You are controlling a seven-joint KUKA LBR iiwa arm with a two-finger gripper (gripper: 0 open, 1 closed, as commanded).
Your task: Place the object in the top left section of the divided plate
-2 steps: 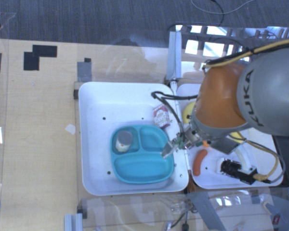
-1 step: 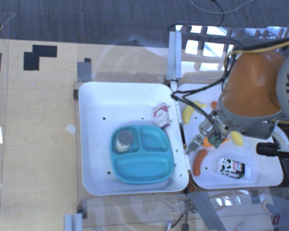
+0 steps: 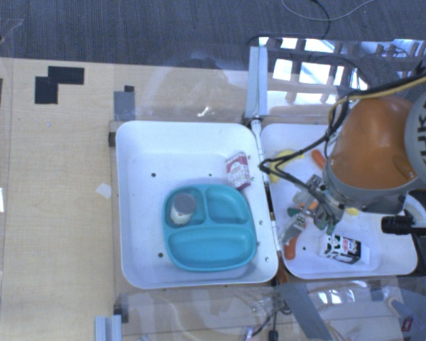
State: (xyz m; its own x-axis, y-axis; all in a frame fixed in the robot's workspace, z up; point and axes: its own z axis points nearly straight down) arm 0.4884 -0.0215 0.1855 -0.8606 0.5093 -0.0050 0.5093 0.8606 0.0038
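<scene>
So the small grey round object (image 3: 183, 206) already sits in the teal 3-section plastic plate (image 3: 213, 251) (top left section), well left of the gripper (image 3: 309, 215) over the right white bin (image 3: 390, 261); can't tell its grip state.

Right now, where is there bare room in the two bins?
Left bin: bare floor left of the blue plate and along the back wall; a packet crowds its right edge. Right bin: crowded under the arm, near the carton.
</scene>
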